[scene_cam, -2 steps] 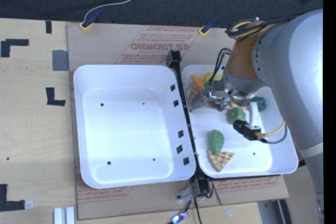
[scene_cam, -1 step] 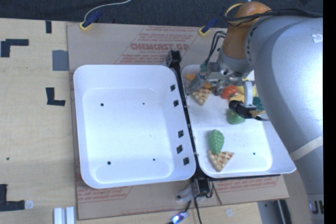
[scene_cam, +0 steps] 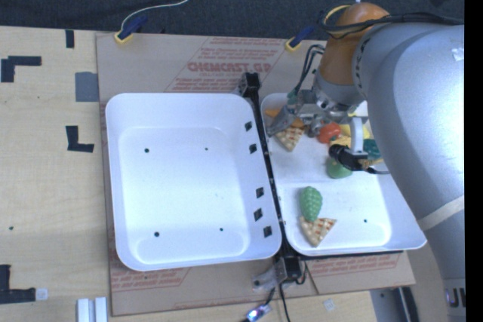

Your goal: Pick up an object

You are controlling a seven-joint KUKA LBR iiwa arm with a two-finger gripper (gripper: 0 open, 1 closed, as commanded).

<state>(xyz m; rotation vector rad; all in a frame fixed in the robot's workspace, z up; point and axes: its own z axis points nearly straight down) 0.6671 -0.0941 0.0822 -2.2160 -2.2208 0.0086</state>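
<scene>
From the camera above the desk (scene_cam: 45, 185), the grey arm (scene_cam: 423, 102) reaches in from the right, its orange band (scene_cam: 349, 49) over the right bin (scene_cam: 362, 234). The end effector (scene_cam: 306, 113) sits low at that bin's far end, just above a waffle-patterned wedge (scene_cam: 289, 136); whether it is apart or together cannot be told. Red, yellow and green toy pieces (scene_cam: 339, 154) cluster beside it. Nearer the front lie a green ridged piece (scene_cam: 310, 200) touching a second waffle wedge (scene_cam: 318, 229). The left bin (scene_cam: 128, 185) adjoins.

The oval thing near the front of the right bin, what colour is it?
Green, seen in the camera view.
</scene>
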